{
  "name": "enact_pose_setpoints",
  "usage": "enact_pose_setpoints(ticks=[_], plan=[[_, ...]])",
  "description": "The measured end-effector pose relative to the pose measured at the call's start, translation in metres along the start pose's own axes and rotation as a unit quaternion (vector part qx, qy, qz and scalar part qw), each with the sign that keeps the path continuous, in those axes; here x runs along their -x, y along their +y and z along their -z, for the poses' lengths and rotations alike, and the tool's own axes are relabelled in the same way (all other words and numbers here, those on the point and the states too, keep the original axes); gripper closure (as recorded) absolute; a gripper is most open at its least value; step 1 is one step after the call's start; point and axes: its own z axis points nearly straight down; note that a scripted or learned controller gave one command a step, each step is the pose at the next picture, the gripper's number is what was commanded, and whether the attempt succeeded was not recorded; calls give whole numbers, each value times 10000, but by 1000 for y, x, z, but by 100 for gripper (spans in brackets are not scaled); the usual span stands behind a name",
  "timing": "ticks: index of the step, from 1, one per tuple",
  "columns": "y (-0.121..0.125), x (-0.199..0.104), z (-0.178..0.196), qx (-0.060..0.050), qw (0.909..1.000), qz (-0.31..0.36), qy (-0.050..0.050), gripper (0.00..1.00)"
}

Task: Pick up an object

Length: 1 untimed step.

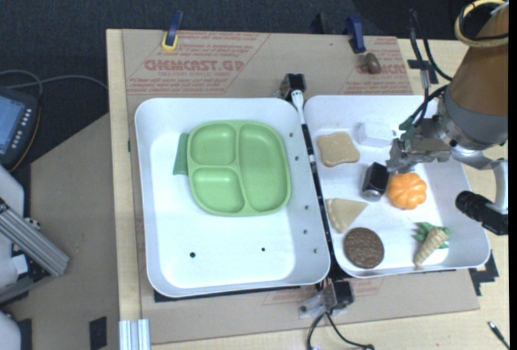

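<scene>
Orange pumpkin point(406, 190) in the right bin point(477, 255), nothing lifted yet.
The hand point(416, 148) hovers just above it; its grip cannot be told, so the pick remains undone.

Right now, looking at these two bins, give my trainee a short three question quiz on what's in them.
1. True or false: the green divided plate lies in the left bin.
2. Which item sits nearest the gripper? A) orange pumpkin B) brown round cookie C) corn cob
3. Fill in: the bread slice lies in the ____ bin.

Key: 1 true; 2 A; 3 right.
</scene>
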Motion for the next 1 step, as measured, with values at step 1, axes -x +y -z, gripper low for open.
enact_pose_setpoints(ticks=[1], plan=[[20, -42, -6, -3, 10000, -8, -4, 100]])
